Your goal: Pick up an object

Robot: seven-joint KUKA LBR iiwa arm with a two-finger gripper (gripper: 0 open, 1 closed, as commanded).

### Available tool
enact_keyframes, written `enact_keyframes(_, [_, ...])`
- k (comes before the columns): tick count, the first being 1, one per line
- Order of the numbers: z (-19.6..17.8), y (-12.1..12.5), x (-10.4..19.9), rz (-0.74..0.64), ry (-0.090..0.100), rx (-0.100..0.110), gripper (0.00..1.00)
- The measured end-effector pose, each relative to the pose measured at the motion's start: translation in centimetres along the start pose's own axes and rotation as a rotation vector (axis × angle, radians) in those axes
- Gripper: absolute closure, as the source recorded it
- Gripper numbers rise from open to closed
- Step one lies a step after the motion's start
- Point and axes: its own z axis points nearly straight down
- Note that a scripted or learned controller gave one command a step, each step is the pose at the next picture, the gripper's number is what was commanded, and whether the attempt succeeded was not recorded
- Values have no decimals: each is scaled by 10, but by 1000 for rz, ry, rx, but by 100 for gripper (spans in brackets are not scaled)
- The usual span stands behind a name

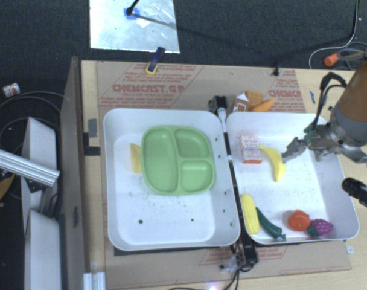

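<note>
Dark carpet floor (32, 29) around a cardboard-topped bench (189, 83).

- The arm (357, 110) reaches in from the right, wrist low.
- The end effector (292, 150) points left; its finger state is unclear.

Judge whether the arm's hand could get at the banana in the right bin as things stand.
Probably yes. The hand is just right of the banana, which lies bare on the right bin's floor. The small box sits a little to its left, apart from it, and nothing covers it.
</note>
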Motion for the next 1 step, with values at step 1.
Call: enact_keyframes(1, [142,27,0,2,2,13,0])
